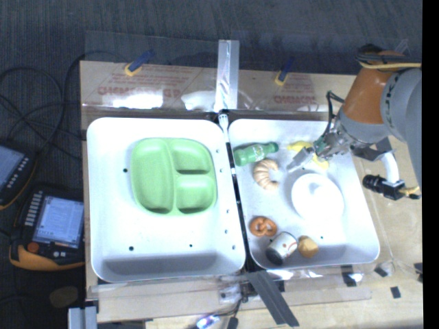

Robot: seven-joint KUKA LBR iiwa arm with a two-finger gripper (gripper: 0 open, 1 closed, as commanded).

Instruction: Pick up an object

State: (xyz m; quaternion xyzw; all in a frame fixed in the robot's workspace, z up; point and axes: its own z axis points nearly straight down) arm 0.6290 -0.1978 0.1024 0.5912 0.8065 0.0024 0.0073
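Tray fills left bin; bottle, croissant in right bin.

The arm is showing a grey rounded body; an orange band is circling it above the wrist; a black cable is running beside it.

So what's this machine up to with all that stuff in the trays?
The robot arm reaches into the right bin, its gripper low at the far side by a yellow item, trying to pick something up. A green bottle, a croissant, a white disc and more lie there. The left bin holds a green divided plate.
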